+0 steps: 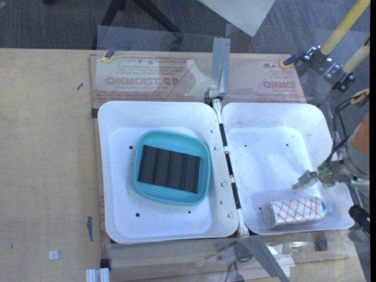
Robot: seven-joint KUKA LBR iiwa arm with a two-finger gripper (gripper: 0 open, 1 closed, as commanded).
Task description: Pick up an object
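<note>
A white box with a red criss-cross pattern lies on its side in the front right corner of the right bin. In the left bin rests a teal tray that holds a dark grey ridged insert. My gripper hangs at the right bin's right edge, just behind and above the box's right end, with the arm coming in from the right. I see nothing held in it.
A clear plastic sheet with red lettering lies behind the bins. A grey bracket stands at the back between them. Yellow-handled clamps sit at the back right. The wooden bench stretches away on the left.
</note>
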